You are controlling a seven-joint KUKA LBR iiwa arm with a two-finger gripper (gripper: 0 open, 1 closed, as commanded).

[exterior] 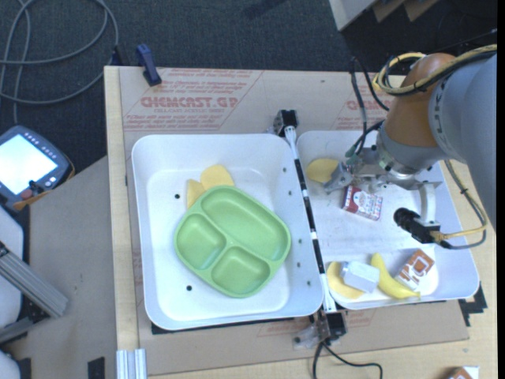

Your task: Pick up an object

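1. Near edge of right shallow white plastic bin (465,287): yellow curved banana (392,281), small grey-white block (362,275) on a yellow round piece (338,284), orange-and-white small carton (415,268). All well apart from the gripper, on its near side.
2. Near-centre of left shallow white plastic bin (146,212): green three-compartment plastic tray (233,239), with flat yellow pieces (208,180) poking out at its far-left edge. Across the bin divider, out of play for this reach.
3. Mid right bin: red-and-white flat packet (363,203), lying flat, long axis roughly near-to-far with a slight tilt. Likely target, judged by closeness.
4. Key relation: packet just below and to the near side of the two-finger gripper (364,177); far edge of packet tucked under the fingertip area. Short straight descent needed, maybe a small shift toward near.
5. Gripper state: dark linkage splayed over the packet, fingertips not readable; open or closed cannot be told. Nothing visibly held between them.
6. Just left of gripper: pale yellow round disc (321,169), near the divider. Close enough to be bumped.
7. Far right: grey arm with orange band (418,101), reaching in from the right.
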